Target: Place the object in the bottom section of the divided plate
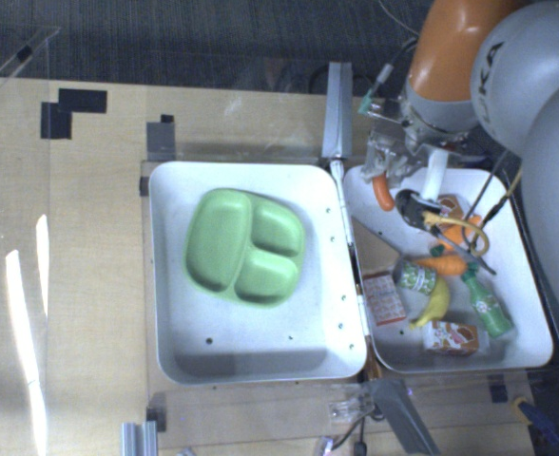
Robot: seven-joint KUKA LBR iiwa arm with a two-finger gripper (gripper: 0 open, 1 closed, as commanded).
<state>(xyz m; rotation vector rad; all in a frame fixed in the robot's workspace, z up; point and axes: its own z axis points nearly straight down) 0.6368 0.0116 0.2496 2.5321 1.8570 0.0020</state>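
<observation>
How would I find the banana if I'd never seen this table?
Look at the right white bin, the one crowded with toy food. Near its lower middle lies the banana, just below the carrot and left of the green bottle. It is the only yellow, curved thing there.

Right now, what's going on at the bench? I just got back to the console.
The arm is reaching in over the right bin, its claw near that bin's upper left corner, right by a small orange-red item; a grip on it can't be confirmed. That bin also holds a banana, a carrot, a green bottle and some packets. The green divided plate sits in the left bin with nothing in its sections, so the placing is not yet done.
</observation>
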